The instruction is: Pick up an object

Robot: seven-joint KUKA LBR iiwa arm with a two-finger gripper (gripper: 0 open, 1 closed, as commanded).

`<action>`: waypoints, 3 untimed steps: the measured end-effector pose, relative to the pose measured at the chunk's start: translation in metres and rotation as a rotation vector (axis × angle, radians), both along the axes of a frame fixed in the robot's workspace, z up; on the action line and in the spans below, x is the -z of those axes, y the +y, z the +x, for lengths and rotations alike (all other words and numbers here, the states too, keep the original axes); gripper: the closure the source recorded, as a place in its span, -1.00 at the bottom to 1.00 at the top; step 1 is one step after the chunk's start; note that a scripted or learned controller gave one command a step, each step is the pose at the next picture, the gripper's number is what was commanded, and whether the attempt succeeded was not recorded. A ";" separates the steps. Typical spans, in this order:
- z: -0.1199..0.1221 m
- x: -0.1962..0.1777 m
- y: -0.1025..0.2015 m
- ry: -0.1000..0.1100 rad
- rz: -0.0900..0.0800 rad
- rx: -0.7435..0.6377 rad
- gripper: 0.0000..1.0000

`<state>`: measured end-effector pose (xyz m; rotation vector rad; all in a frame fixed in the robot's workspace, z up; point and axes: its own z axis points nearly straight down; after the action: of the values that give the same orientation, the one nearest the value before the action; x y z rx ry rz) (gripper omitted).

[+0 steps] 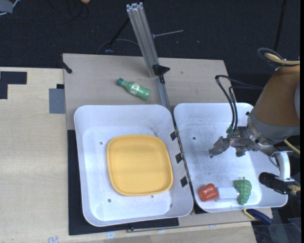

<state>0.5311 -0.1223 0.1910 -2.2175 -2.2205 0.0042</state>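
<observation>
From above we see the gripper hovering over the right bin, fingers spread and holding nothing. A red pepper and green broccoli lie near, apart from it.

You have open white floor across the far and left parts of the right-hand shallow white bin. Along its near edge a small red pepper-like object and a green broccoli-like toy block the way. The square yellow plastic plate fills most of the left-hand bin.
</observation>
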 end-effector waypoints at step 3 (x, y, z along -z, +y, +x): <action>-0.002 0.086 0.007 -0.004 0.000 0.004 1.00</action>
<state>0.5286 -0.1156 0.1050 -2.2245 -2.2179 0.0003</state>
